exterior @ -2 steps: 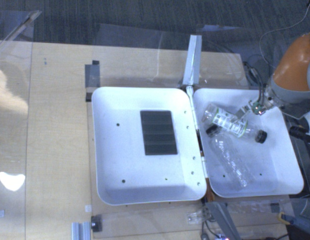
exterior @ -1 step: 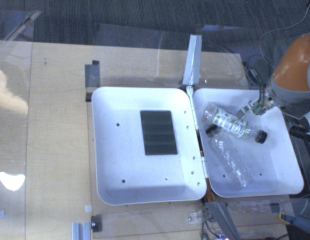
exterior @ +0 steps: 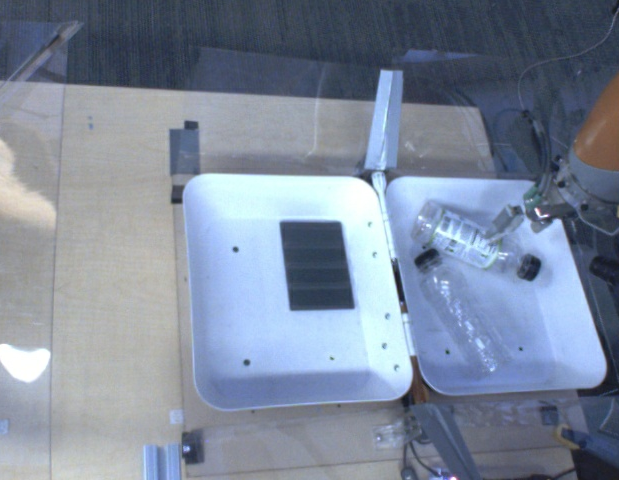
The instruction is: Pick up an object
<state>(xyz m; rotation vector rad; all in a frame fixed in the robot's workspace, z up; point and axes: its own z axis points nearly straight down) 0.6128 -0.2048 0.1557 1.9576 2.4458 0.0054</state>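
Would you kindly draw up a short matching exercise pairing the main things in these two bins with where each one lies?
Things:
1. dark rectangular ridged pad
2. clear plastic bottle with a label
3. small black round cap
4. claw

Places:
A. right bin, near its right side
B. middle of the left bin
C. over the right bin's upper right part
D. upper part of the right bin, lying on its side

Pairs: 1-B, 2-D, 3-A, 4-C

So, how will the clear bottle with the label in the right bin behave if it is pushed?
The labelled bottle lies on its side, so it will probably roll. It looks clear and empty, so likely light. Its smooth plastic may slip from the tool.
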